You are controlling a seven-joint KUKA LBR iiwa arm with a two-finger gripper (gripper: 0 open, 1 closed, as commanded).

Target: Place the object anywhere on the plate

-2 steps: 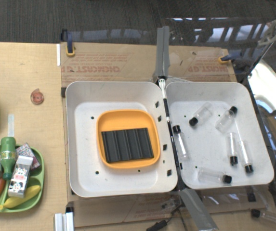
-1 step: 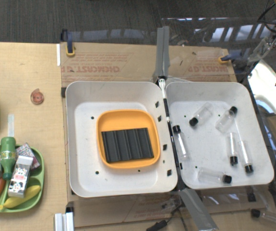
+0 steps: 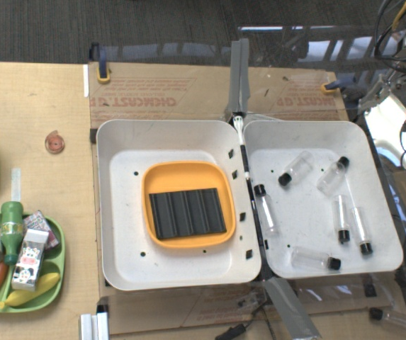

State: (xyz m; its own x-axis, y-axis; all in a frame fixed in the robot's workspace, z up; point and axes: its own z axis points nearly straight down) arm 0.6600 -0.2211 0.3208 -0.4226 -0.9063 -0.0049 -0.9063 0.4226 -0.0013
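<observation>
Light is even and fairly bright, from above. The white bins point(image 3: 110, 211) nearly wash out, with soft shadows under their rims. Strong glare blooms at the right edge point(image 3: 387, 122). The clear vials point(image 3: 296, 167) look faint. Focus is slightly soft throughout; the floor at the top is dark.

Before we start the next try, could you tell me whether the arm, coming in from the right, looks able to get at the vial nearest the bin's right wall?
Probably yes. That vial lies flat in the right bin with nothing over it, apart from the neighbouring vial and just clear of the wall.
</observation>
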